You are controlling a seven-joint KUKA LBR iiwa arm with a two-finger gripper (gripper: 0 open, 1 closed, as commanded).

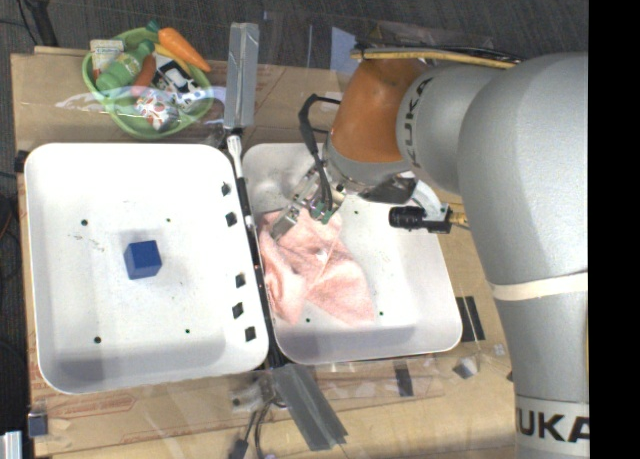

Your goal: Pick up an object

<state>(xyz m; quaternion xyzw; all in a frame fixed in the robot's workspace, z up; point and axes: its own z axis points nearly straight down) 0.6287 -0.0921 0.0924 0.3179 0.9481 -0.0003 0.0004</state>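
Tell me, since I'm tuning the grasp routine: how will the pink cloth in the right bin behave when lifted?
The pink cloth lies crumpled and folded, so it is probably floppy and would drape from a pinch. It looks thin, so likely light. Spread across the right bin floor, it may drag rather than lift cleanly.

Blue cube (143,258), seemingly plain pink cloth (315,272)

The arm (480,137) is covering much of the right bin (430,327) and running off the lower edge. The pincer (310,209) is hiding the cloth's (320,272) upper end; its fingers are too small to read.
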